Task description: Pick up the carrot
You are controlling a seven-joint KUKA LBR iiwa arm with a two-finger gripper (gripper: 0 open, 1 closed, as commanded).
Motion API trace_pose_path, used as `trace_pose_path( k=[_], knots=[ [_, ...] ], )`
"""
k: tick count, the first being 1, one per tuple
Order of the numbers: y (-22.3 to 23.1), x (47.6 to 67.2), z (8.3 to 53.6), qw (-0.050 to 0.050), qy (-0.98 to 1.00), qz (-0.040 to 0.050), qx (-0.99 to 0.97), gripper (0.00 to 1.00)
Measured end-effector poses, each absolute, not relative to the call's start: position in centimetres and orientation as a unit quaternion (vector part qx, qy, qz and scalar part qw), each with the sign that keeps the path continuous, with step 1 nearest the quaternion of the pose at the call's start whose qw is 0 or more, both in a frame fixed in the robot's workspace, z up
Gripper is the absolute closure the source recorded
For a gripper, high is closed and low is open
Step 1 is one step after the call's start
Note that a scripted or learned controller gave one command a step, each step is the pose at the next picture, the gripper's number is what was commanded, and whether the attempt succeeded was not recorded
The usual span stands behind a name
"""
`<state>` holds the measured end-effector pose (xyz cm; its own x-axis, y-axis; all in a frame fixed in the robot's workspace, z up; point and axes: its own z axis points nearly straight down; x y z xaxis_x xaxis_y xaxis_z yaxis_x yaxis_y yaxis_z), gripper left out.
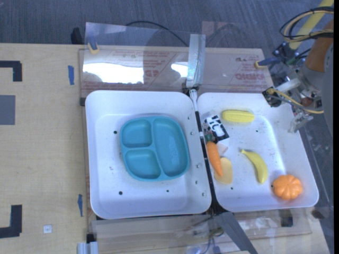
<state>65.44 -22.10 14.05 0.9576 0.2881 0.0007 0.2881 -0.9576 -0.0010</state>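
Orange tapered carrot [214, 159], smooth, glossy.

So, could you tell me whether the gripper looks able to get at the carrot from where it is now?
Probably yes: the carrot lies uncovered from above, though tight against the right bin's left wall and touching a pale piece, so a clean grasp may be awkward.

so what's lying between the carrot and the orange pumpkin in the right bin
In the camera view, the banana lies between the carrot and the pumpkin, with a pale slice right beside the carrot.

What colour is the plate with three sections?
The plate is turquoise blue, seen in the camera view, sitting in the left bin.
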Motion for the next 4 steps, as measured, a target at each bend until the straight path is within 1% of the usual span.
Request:
trace_pose_path(
  k=[1, 2, 3, 4],
  knots=[
    [-20.6, 66.2, 9.2, 0.017, -0.281, 0.0023, -0.959, 0.00],
    [-22.3, 62.4, 20.6, -0.002, -0.174, -0.0034, -0.985, 0.00],
    [-20.9, 65.7, 10.0, 0.011, -0.230, 0.0002, -0.973, 0.00],
    [-20.1, 65.2, 8.8, 0.015, -0.498, -0.0058, -0.867, 0.00]
  ],
)
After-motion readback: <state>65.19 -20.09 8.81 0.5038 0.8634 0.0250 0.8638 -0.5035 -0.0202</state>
